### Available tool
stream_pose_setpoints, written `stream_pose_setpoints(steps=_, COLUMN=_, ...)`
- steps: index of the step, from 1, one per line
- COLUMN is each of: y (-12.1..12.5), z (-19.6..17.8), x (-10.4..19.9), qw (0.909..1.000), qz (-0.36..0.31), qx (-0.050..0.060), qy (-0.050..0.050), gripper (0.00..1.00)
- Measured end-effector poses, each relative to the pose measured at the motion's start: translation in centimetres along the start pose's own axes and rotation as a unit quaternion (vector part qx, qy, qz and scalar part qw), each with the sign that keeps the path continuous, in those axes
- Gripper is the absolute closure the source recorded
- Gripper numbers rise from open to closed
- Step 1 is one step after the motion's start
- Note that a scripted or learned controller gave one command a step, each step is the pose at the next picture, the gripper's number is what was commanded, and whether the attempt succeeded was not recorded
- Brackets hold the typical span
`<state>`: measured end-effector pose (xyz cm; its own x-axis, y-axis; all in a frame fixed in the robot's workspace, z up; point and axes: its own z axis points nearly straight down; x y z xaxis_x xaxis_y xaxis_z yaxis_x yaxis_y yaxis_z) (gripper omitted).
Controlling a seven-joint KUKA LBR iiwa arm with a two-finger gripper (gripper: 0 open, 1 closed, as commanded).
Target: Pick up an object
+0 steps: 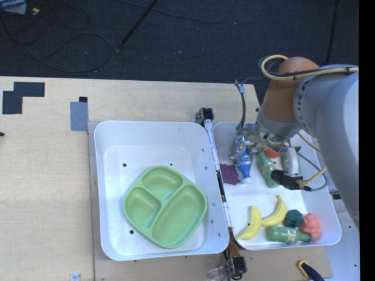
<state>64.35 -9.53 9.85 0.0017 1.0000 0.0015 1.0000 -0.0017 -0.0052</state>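
My gripper [241, 151] hangs low over the upper left part of the right bin [328, 215], below the orange wrist band. A small blue bottle-like item [244, 170] lies directly beneath it, touching or nearly touching it. Left of that lies a purple piece [229, 174], and to the right a green bottle with a red cap [268, 172]. Nearer the front of the bin are two yellow bananas [253, 223] [276, 213], a dark green lump [293, 218], a pink-orange item [313, 225] and another green bottle [286, 234].
The left bin [111, 151] holds a green divided plate [166, 206]. The grey arm covers the right bin's upper right corner. A black cable [290, 181] loops over the bin's right side. A wooden bench surrounds both bins.
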Motion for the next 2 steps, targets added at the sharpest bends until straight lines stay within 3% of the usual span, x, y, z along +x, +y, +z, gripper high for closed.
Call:
stream_pose_setpoints(steps=1, y=-1.6, z=-8.9, x=8.7, qw=1.0, qz=-0.002, qx=-0.002, qy=0.0, gripper=1.0)
stream_pose_setpoints(steps=2, y=-9.8, z=-10.4, x=15.7, qw=1.0, qz=-0.002, qx=0.0, qy=-0.001, gripper=1.0)
